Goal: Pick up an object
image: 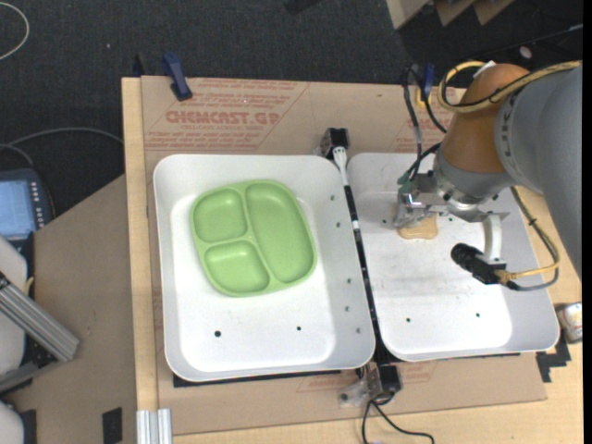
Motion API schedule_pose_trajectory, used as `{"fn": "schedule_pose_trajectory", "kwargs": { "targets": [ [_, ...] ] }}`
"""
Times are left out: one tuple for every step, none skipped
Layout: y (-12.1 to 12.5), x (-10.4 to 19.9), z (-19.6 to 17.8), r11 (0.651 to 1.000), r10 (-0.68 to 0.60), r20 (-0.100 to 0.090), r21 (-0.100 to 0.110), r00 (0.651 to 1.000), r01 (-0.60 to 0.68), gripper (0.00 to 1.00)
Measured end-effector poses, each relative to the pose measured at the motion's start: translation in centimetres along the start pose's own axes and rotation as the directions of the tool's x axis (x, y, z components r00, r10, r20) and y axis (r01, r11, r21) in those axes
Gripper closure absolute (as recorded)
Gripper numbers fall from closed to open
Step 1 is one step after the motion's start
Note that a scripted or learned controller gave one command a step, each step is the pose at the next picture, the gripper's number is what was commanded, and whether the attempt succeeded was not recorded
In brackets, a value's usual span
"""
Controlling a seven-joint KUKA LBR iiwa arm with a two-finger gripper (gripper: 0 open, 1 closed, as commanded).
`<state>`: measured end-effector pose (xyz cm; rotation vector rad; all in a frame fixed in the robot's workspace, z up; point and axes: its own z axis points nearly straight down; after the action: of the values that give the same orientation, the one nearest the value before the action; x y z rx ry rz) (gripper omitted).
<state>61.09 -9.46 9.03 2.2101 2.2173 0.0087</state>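
Legible text: one printed line in red capitals on the brown cardboard sheet (277, 109) covering the bench, above the left white bin (176, 248). It reads approximately "CHEMCAST G P". Smaller red lines above and below it are too small to read.

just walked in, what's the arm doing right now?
The KUKA arm is reaching into the right bin, with its gripper down over a small tan object near the bin's back. From this angle I can't tell whether it has hold of the object. The left bin holds a green divided plate, untouched.
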Motion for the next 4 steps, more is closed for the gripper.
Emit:
{"fn": "schedule_pose_trajectory", "kwargs": {
  "targets": [
    [0.1, 1.5, -17.8, 1.000, 0.000, -0.002, -0.009, 1.000, 0.000, 1.00],
    [-2.8, 0.3, -37.8, 1.000, 0.003, 0.000, -0.010, 1.000, -0.003, 1.00],
    [-11.2, 2.0, -32.6, 1.000, 0.005, -0.006, 0.018, 1.000, -0.005, 1.00],
    [-12.0, -0.6, -43.5, 1.000, 0.005, -0.001, -0.003, 1.000, -0.005, 1.00]
  ]
}}
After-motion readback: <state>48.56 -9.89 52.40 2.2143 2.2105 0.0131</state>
